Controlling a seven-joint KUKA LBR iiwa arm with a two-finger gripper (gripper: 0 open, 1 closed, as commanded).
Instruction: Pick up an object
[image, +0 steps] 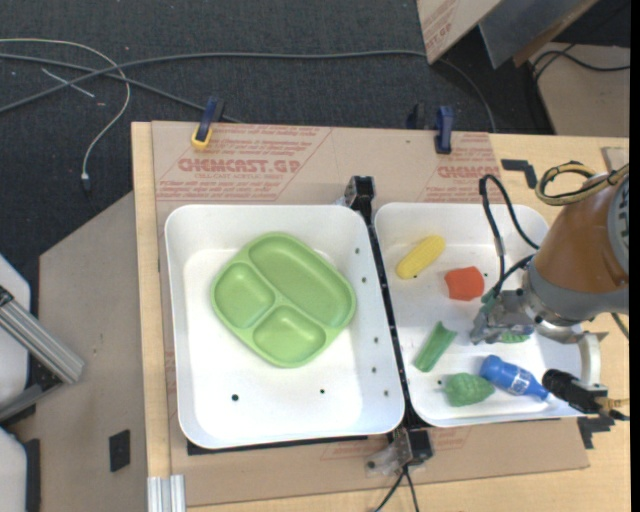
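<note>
Presently, the gripper (497, 325) sits low in the right bin (520, 222), at that bin's right side, reached in beneath the grey wrist and orange band of the arm (585, 255). Whether it is apart or together cannot be told; the wrist covers it from above. Five objects lie in the right bin. A yellow banana-shaped toy (420, 256) rests toward the upper left, well apart from the gripper. An orange-red block (463, 283) lies just up and left of the gripper, near but not touching as far as can be seen. A green elongated piece (435, 347) lies tilted to the gripper's left, near the bin's middle. A green lumpy toy (468, 388) rests near the front edge, and a blue bottle-shaped object (514, 378) lies just beside it, directly below the gripper. A small green item (514, 337) shows at the gripper's edge; contact cannot be confirmed. The left bin (200, 390) holds a green divided plate (284, 299).
</note>
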